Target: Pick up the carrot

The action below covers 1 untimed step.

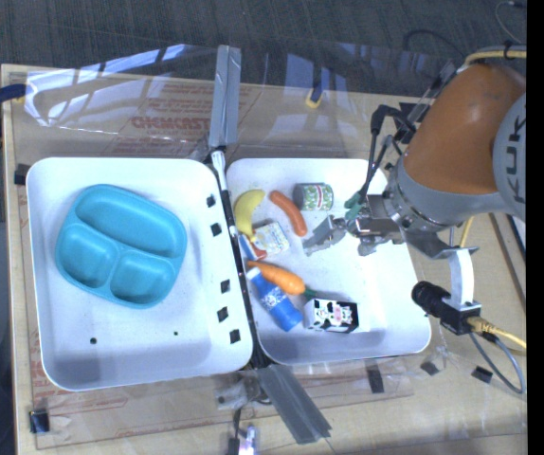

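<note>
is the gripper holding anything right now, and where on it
Nothing is held. The gripper hangs over bare bin floor in the right bin, apart from the carrot.

The smooth orange plastic carrot (280, 277) shines slightly. The turquoise three-compartment plastic tray (120, 244) looks semi-glossy. Both shallow white plastic bins (82, 349) appear matt. The arm's orange band (462, 126) is glossy, and the worktop (111, 102) resembles pale wood.

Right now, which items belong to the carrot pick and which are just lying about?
Job:
carrot in the right bin
gripper

Lying about:
second orange, carrot-like piece
banana
green can
blue bottle
black-and-white carton
blue divided tray in the left bin
</note>
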Each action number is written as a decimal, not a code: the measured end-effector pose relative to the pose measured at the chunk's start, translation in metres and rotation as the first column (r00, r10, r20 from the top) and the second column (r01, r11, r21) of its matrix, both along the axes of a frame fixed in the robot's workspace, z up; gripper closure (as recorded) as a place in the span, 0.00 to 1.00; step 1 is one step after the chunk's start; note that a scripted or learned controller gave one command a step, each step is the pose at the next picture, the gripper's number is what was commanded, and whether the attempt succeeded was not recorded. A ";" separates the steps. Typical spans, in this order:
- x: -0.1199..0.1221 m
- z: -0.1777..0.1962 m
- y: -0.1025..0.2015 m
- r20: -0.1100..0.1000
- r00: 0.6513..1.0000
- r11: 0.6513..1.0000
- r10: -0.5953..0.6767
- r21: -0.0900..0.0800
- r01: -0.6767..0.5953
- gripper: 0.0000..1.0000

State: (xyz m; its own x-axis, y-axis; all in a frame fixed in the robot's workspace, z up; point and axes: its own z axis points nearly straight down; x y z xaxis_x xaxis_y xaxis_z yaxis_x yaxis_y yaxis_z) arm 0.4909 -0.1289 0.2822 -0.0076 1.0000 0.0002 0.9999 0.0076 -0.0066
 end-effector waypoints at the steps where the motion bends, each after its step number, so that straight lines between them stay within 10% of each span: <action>1: 0.004 -0.186 0.013 0.004 0.994 0.994 -0.112 -0.007 0.112 0.00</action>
